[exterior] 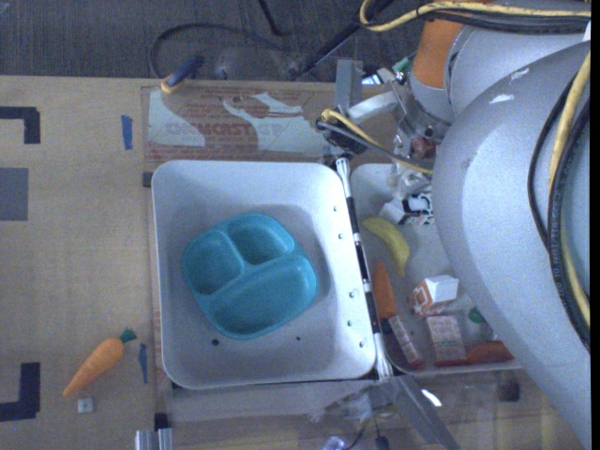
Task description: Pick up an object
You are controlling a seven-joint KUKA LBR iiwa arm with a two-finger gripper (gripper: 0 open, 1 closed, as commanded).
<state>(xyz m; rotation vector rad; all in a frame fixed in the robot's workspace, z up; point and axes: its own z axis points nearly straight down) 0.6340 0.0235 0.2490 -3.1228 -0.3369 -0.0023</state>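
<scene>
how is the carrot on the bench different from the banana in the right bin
The carrot is orange with a green tip; the banana is yellow. The carrot lies outside the bins on the wooden bench; the banana lies inside the right bin among other items. Both are elongated toy foods.

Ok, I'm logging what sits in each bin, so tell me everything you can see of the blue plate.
The blue plate is a teal divided dish, plastic by its look, with rounded corners and three compartments: two small ones towards the far side and one long one nearer the camera. All three look bare. It lies flat, turned at a slant, near the middle of the left bin, resting on the bin's floor and clear of its walls.
</scene>
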